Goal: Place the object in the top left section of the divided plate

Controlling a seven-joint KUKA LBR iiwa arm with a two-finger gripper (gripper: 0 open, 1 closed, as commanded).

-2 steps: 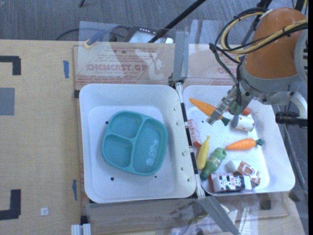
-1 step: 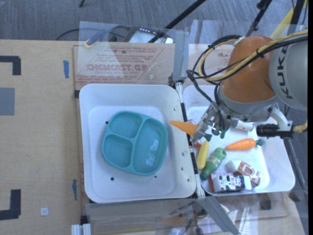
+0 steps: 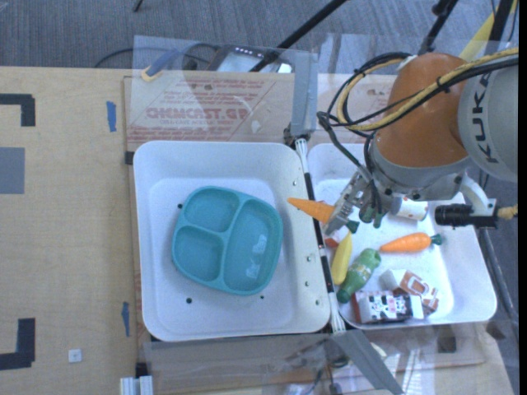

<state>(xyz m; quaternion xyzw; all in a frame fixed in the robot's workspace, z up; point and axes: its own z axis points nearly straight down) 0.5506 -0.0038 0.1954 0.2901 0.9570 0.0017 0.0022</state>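
Camera view shows the gripper (image 3: 344, 212) pinching a toy carrot (image 3: 311, 208) by its thick end, above the wall between the bins. For a clean drop, I'd carry it over the teal divided plate (image 3: 227, 239), stop above the top-left section (image 3: 212, 209), lower, then release.

Orange carrot (image 3: 312, 209), seemingly gripped, slants beside teal divided plate (image 3: 228, 239).
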